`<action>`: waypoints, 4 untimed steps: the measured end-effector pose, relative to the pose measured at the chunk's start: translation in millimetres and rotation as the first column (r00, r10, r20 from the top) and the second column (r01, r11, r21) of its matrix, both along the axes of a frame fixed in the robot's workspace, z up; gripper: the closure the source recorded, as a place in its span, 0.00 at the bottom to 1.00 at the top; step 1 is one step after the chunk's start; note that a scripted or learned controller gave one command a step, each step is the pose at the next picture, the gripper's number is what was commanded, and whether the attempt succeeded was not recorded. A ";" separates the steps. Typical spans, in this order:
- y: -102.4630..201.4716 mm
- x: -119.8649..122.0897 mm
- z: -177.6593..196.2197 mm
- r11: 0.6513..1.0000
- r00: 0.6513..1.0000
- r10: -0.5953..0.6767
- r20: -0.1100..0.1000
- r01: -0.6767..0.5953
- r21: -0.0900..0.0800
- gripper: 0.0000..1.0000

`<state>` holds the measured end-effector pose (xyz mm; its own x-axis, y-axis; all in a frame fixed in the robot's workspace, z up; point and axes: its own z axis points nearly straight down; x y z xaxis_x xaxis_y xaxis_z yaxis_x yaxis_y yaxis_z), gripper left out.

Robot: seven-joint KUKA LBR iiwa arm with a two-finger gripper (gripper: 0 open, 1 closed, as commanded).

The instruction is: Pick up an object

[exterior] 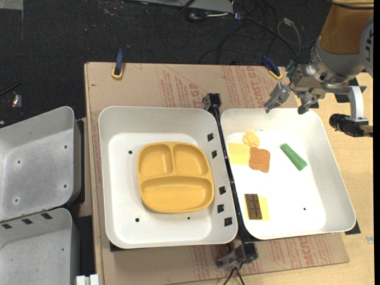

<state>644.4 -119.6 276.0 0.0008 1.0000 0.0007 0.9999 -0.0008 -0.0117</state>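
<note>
**While the end effector hovers, nothing is picked**

While its fingers hang spread with nothing between them, the end effector [293, 101] sits over the right bin's [314, 218] twelve-o'clock rim. The step looks like approach; next it must descend toward the green block [293, 157] at six o'clock.
</note>
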 end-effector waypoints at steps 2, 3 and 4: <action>9.4 -3.4 -49.3 1.000 1.000 0.002 0.006 -0.002 0.000 0.00; 6.2 -8.8 -112.4 1.000 1.000 -0.001 0.005 0.001 0.000 0.00; 1.6 -16.2 -173.3 1.000 1.000 -0.001 0.006 0.001 0.000 0.00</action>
